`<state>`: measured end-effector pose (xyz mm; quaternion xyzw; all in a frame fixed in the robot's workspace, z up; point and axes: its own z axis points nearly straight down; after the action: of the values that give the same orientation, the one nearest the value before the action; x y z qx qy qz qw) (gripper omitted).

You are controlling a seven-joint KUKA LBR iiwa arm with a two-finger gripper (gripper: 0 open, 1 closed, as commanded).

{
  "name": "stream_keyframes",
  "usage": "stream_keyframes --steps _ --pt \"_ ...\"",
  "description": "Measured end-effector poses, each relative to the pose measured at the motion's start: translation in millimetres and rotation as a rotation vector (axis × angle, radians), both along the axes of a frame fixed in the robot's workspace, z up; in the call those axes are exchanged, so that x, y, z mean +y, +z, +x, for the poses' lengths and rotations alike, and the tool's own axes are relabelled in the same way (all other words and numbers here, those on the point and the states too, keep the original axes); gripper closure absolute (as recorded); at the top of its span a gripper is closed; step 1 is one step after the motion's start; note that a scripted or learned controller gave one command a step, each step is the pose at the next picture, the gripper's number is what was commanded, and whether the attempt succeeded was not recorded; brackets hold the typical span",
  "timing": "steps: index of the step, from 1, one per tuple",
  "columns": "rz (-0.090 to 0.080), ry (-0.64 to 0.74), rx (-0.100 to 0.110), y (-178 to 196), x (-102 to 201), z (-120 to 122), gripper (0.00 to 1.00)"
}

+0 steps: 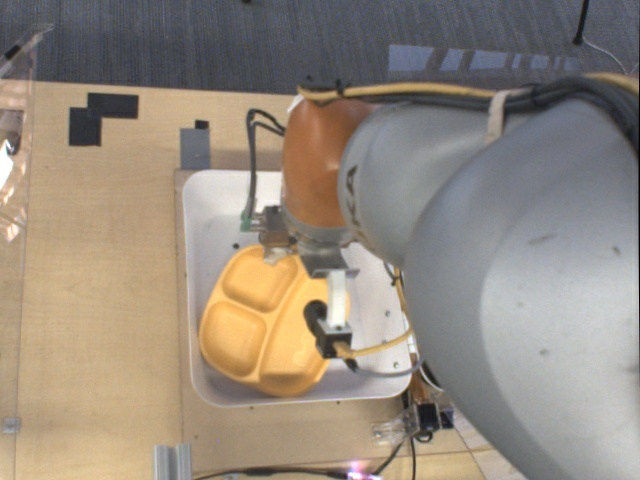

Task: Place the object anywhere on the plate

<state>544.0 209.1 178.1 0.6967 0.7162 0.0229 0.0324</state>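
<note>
A yellow plate (250,323) with three compartments lies in the white bin (205,218), filling its lower half. My gripper (296,256) hangs straight down over the plate's upper right edge, seen from above beneath the orange wrist band. The wrist and arm hide whatever is under the gripper. I cannot make out any loose object on the plate or on the bare bin floor.
The big grey arm covers the right half of the view. On the wooden bench at upper left are a black L-shaped patch (100,118) and a small grey bracket (195,148). A clear panel (15,148) stands along the left edge.
</note>
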Motion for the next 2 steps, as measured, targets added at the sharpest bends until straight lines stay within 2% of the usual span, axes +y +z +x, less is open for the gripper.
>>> stream_keyframes --steps 1,2 --pt "-0.005 0.129 -0.011 20 -33 -34 1.0" --pt "0.017 0.008 0.066 12 15 -19 1.0"
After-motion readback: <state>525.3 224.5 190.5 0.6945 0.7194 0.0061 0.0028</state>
